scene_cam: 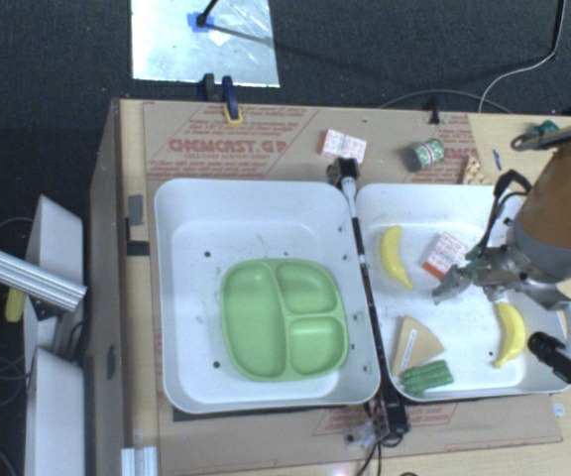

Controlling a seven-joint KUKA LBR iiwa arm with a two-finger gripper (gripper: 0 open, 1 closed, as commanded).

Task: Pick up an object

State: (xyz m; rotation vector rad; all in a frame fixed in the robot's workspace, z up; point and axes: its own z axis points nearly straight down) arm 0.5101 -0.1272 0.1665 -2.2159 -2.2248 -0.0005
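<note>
Clutter fills the right bin [464, 390] on the worktop: a banana [396, 256] at upper left, a red-and-white packet [445, 254] beside it, a second banana [511, 332] lower right, a tan wedge [415, 344] and a green block [425, 376] near the front wall. The jaws [456, 286] hang low just below the packet, between the two bananas; whether released or clenched, I cannot tell. The left bin [181, 296] holds a green divided plate [284, 318].
</note>
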